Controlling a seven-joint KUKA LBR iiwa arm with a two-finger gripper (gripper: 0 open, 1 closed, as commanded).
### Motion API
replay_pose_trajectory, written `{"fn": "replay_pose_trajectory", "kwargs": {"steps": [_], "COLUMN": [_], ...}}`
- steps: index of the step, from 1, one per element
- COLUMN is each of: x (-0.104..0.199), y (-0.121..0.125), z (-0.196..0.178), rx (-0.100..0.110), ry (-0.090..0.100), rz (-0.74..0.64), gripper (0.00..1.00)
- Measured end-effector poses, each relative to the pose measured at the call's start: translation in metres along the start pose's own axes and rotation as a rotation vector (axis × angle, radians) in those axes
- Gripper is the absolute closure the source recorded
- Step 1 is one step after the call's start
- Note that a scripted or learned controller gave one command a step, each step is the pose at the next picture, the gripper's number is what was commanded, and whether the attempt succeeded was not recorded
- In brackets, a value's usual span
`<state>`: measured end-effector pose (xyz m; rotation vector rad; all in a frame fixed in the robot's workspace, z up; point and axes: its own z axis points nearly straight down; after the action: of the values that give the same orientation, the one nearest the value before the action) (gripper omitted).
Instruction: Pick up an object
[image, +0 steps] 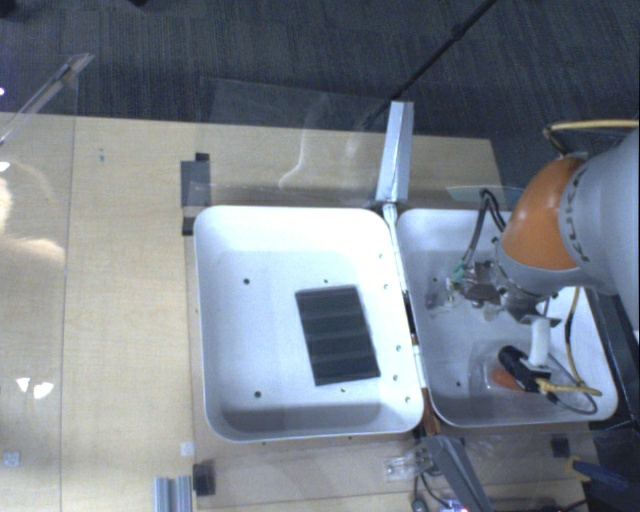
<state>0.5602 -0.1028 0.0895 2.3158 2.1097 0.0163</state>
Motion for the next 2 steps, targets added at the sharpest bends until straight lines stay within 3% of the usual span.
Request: {"fn": "replay_pose_trajectory", "kwargs": {"steps": [1,2], "x": [-0.004,-0.053], "y": [0.069,-0.026], "z": [0.002,-0.026], "rx": [0.003,0.011], "ry": [-0.002,-0.001], "rz": [-0.199,0.054], "gripper": [0.00,0.00]}}
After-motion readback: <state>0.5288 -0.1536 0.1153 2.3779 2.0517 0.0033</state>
